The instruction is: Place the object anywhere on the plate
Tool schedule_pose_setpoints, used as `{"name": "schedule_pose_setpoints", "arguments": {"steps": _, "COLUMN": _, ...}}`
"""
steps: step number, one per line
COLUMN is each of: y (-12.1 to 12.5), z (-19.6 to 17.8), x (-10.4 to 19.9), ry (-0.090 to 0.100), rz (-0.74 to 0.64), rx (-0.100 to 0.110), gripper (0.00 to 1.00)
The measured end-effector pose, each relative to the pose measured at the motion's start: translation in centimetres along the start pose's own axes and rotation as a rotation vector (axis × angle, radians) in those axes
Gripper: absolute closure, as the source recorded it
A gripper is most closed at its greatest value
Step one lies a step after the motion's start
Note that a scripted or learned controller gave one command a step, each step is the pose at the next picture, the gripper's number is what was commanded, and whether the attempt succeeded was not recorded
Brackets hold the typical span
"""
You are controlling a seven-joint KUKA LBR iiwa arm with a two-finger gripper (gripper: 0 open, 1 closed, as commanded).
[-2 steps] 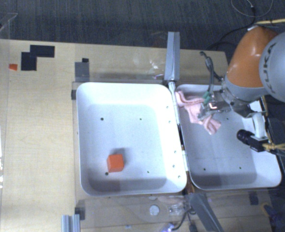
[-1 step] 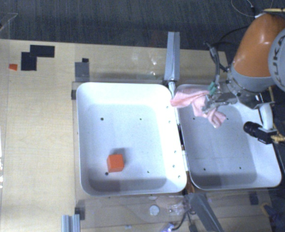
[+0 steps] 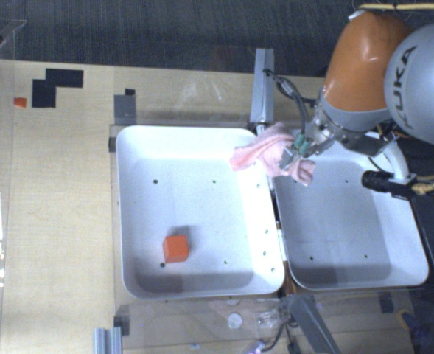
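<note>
Pale wood bench (image 3: 54, 220) w/ dark carpet behind it, 2 shallow white plastic bins w/ rounded corners side by side. Left bin (image 3: 135, 198) holds 1 small orange block (image 3: 176, 248), near its front. Grey arm w/ orange band reaches in from right; gripper (image 3: 299, 147) is clenched on a soft, crumpled pink cloth (image 3: 264, 153), draped over the divide btw bins at their back edge. Right bin (image 3: 349, 257) sits under the arm.
</note>
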State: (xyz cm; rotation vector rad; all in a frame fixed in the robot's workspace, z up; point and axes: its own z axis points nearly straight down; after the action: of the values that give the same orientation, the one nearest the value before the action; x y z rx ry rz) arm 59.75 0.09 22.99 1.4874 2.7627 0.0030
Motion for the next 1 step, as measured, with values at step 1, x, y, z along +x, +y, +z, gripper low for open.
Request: {"name": "schedule_pose_setpoints", "arguments": {"steps": 1, "y": 3.33, "z": -0.61, "x": 4.39, "ry": 0.0, "rz": -0.402, "rx": -0.002, "gripper": 1.0}}
